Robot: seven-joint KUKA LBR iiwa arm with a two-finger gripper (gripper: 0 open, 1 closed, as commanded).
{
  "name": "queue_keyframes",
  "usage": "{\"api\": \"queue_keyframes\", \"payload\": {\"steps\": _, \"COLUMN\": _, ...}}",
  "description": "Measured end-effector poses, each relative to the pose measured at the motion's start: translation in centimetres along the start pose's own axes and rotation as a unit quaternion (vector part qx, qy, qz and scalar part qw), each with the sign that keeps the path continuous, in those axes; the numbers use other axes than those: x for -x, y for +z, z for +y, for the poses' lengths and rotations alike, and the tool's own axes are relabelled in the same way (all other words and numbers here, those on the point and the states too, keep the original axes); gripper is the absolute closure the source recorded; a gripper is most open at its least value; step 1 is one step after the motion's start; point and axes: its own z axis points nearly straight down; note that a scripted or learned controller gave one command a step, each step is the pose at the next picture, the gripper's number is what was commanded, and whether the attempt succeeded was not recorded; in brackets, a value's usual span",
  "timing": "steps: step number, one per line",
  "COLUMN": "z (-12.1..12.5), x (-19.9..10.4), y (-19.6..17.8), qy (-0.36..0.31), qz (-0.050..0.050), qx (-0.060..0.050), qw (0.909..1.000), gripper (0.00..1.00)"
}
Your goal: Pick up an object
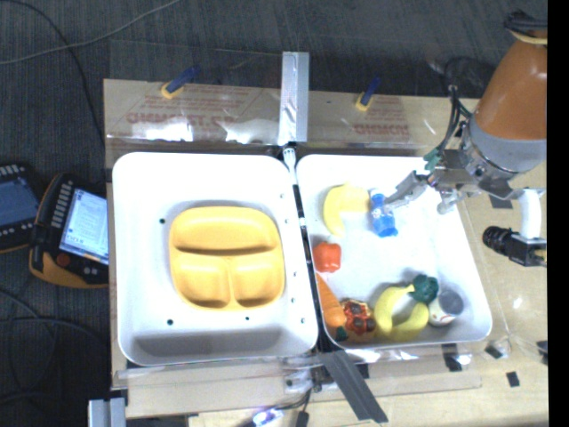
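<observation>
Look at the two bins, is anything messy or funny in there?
Nothing is spilled or broken. The yellow tray sits flat in the left bin. In the right bin the toys are heaped in the near corner: banana, orange carrot and others. The claw hangs by the blue toy.

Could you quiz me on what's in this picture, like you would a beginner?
1. True or false: the yellow tray lies in the left bin.
2. Which thing lies nearest the gripper? A) the bananas B) the blue object C) the orange pepper
3. Fill in: the arm reaches in from the view's ____ side.

Key: 1 true; 2 B; 3 right.
</observation>
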Motion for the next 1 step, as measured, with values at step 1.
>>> {"api": "queue_keyframes", "payload": {"steps": 1, "z": 4.93, "x": -0.45, "y": 8.88, "qy": -0.053, "qz": 0.0, "qx": 0.0, "qw": 0.9986, "gripper": 0.0}}
